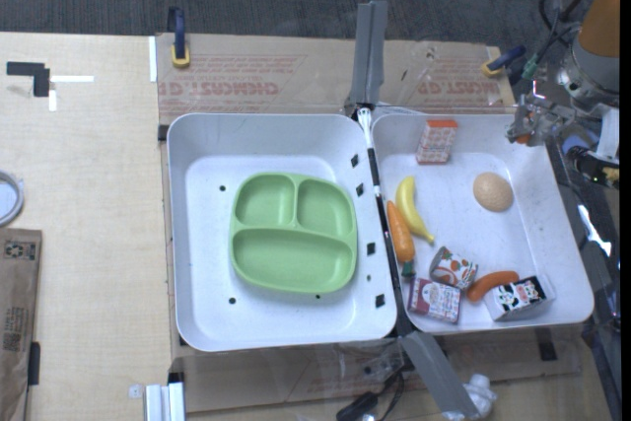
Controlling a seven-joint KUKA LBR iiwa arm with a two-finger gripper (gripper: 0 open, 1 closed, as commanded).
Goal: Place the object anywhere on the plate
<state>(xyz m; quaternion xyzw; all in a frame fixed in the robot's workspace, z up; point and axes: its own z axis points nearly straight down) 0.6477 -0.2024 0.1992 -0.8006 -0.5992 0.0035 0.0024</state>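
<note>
Plate, green, three compartments, lies near the middle of the left bin with nothing on it; we judge the task not yet begun.

Carrot lies along the left wall of the right bin, long axis running nearly front to back, touching or just beside the banana, which curves the same way with its upper tip toward the back wall.

Cartons: one small box near the back edge, two more by the front edge, and a black-and-white one at the front right corner. A sausage-like orange piece lies slantwise between the last two, its long axis rising to the right.

Egg, rounded, sits alone at mid-bin, well apart from the rest; its axis we cannot tell.

Gripper hangs over the back right corner of the right bin, well clear of every item; whether it is parted or closed we cannot tell, and nothing is seen in it.

Risks, as we judge them: the task names no particular object, so the pick is open. The carrot and banana lie close enough that a grasp could catch both or push one against the wall. The egg may roll. The front cluster is crowded. A carry must clear the two bin walls between.
</note>
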